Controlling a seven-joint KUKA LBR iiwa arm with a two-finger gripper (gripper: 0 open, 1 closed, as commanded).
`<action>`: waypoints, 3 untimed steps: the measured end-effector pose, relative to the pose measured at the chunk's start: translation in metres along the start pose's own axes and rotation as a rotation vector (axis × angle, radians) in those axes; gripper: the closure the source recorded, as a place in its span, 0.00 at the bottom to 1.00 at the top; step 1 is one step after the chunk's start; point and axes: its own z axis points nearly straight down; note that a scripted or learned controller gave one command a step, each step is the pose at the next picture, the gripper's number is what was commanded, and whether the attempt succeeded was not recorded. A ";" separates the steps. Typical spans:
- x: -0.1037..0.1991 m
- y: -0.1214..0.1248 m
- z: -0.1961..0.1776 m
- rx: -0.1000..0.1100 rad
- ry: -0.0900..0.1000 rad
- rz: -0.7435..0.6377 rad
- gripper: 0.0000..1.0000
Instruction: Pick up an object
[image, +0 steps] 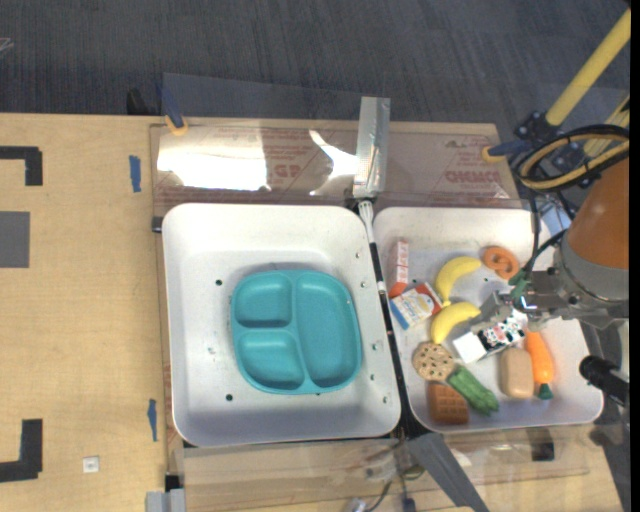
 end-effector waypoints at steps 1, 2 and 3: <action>0.005 0.020 0.077 -0.038 -0.015 -0.129 0.00; -0.007 0.004 0.079 -0.029 -0.006 -0.033 0.00; 0.022 0.089 0.107 -0.016 -0.003 -0.053 0.00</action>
